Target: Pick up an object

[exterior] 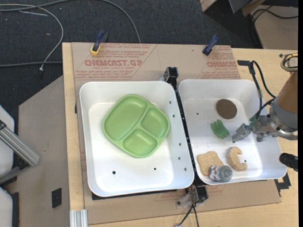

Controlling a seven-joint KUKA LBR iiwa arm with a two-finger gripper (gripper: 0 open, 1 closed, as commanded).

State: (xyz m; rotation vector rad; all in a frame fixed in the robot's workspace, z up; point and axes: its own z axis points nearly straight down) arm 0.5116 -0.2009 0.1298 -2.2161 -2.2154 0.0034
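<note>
Resting on a cardboard-topped desk [142, 60] over dark carpet [38, 41], two white bins sit side by side. The left bin [94, 174] holds a green plate [136, 125]; the right bin [199, 91] holds a brown disc [227, 109], green toy [219, 129], cracker [208, 162] and bitten ring [236, 159]. The claw [241, 133] hangs just right of the toy; whether it is apart or together cannot be told.

Green plate [136, 125] in left bin [90, 141]

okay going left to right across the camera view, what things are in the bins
Green divided plate in the left bin → in the right bin: tan cracker → green toy → brown round disc → bitten donut-shaped piece → claw.
</note>
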